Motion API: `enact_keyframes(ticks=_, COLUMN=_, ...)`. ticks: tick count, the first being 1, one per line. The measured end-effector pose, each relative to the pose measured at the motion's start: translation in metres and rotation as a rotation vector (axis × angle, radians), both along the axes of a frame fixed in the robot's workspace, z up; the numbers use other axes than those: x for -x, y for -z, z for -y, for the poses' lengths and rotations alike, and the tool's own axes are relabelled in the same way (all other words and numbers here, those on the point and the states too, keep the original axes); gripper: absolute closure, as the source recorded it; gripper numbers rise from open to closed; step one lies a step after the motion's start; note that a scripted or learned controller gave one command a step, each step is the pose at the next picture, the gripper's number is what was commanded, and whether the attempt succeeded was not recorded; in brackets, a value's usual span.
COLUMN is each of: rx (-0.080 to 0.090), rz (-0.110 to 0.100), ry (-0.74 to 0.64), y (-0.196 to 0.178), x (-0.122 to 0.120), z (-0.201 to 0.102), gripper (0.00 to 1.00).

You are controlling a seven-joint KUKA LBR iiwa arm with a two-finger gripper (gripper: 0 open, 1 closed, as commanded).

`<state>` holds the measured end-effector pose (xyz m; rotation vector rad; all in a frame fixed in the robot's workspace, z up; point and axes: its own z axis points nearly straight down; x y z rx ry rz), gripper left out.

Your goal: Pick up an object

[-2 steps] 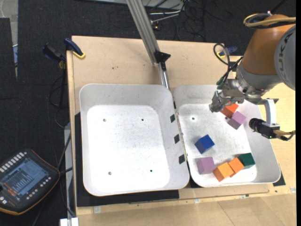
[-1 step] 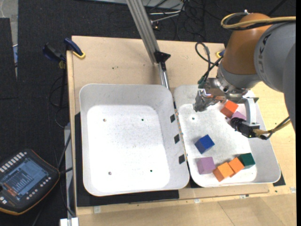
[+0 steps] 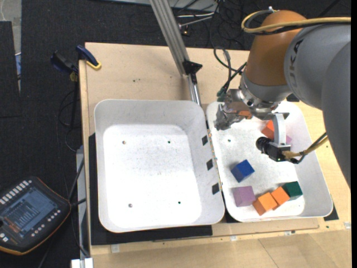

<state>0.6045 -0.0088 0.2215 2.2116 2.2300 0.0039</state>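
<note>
Landmark for this entry: the right bin (image 3: 312,197), the white tray on the arm's side of the wooden bench (image 3: 139,71). The grey arm (image 3: 326,60) with its orange band (image 3: 270,43) reaches in over the far half of that bin. Gripper (image 3: 225,118) sits low above the bin's far-left corner, just beside the wall shared with the left bin (image 3: 148,161); whether it touches the floor cannot be told. Claw state: cannot tell, since the metal parts at the tip blur together against the white. Nothing is visible in its grasp. Objects inside the right bin: a blue cube (image 3: 242,170) near its centre, well apart from the gripper and toward the near side; a purple block (image 3: 243,196) just nearer than the blue one; an orange block (image 3: 265,201) beside the purple, toward the near-right; a green block (image 3: 292,190) touching or almost touching the orange one. Another orange piece (image 3: 269,129) shows at the far-right part of the bin, partly hidden behind the wrist hardware and a black camera-like unit (image 3: 269,147). A teach pendant (image 3: 28,214) lies off the bench, well beyond the left bin from the right bin.
</note>
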Motion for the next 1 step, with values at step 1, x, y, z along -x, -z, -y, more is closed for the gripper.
enact_keyframes(ticks=1, rx=0.0, rz=-0.001, ry=0.001, y=0.0008, x=-0.0099, z=-0.0462, gripper=1.0)
